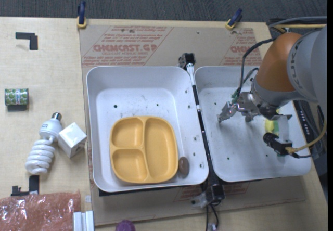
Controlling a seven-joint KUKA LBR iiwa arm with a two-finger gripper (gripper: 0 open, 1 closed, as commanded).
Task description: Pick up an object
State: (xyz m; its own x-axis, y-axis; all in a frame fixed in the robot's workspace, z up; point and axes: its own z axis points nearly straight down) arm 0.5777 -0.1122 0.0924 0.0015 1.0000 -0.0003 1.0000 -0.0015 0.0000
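arm (291, 68): reaches in from right, wrist bent down over right bin (229, 162)
gripper (227, 113): low in right bin, fingers slightly apart, nothing held
yellow plate (144, 149): left bin (99, 120)
brown object (183, 166): touches plate's near right edge

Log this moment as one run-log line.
pincer: over right bin, nothing held | yellow tray: left bin | brown object: beside tray | pick: not done

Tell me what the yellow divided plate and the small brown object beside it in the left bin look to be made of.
Yellow three-compartment plate: likely moulded plastic, given its even colour, soft sheen and rounded ridges. Small brown oval object: smooth and dull, perhaps stone or plastic; too small to tell. Left white bin: matte plastic by its look.
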